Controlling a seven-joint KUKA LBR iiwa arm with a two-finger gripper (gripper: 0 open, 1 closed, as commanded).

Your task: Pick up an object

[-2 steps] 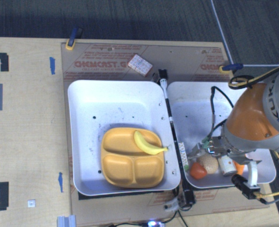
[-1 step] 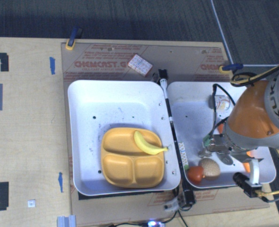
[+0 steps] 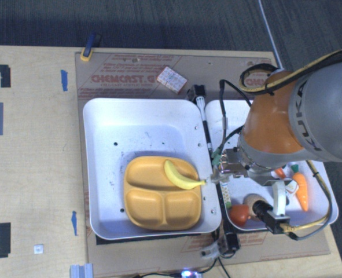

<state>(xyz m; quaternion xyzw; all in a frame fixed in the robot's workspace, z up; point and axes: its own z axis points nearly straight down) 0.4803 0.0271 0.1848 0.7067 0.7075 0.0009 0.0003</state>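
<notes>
Banana (image 3: 180, 177) on yellow tray (image 3: 159, 204)

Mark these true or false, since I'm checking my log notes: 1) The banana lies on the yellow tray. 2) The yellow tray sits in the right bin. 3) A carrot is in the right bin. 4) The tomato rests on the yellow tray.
1) True: the banana lies across the yellow tray, its tip over the tray's right edge.
2) False: the tray sits in the left bin.
3) True: the carrot lies in the right bin.
4) False: the tomato is in the right bin, below the arm.
</notes>
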